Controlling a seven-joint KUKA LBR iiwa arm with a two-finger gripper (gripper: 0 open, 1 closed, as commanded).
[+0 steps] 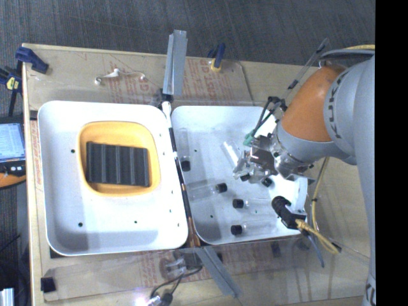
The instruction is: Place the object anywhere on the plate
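1. The pincer [250, 169] hangs low over the right bin [203, 125], in that bin's right half, near its far-right wall. Wires and metal parts crowd its tip, so I cannot tell whether it is released or clenched, and nothing can be seen gripped in it.
2. The grey arm [349, 116], with its orange band [310, 110], reaches in from the right edge and bends down over the bin's right rim.
3. Four small black pieces lie scattered on the right bin's floor, well apart from one another. One [221, 187] is just left of and below the pincer, one [238, 203] is nearer the front, one [236, 229] is close to the front wall, and one [185, 165] is beside the left wall.
4. A pale, clear sliver [229, 151] lies tilted on the floor just left of the pincer.
5. The left bin [64, 225] holds the yellow plate [118, 130], set toward its middle.
6. A dark ribbed block [118, 164] lies flat on the plate, covering most of its centre, with yellow rim showing all round it.
7. Two blue clamps [30, 57] [218, 53] grip the wooden bench [83, 69] at its far edge.
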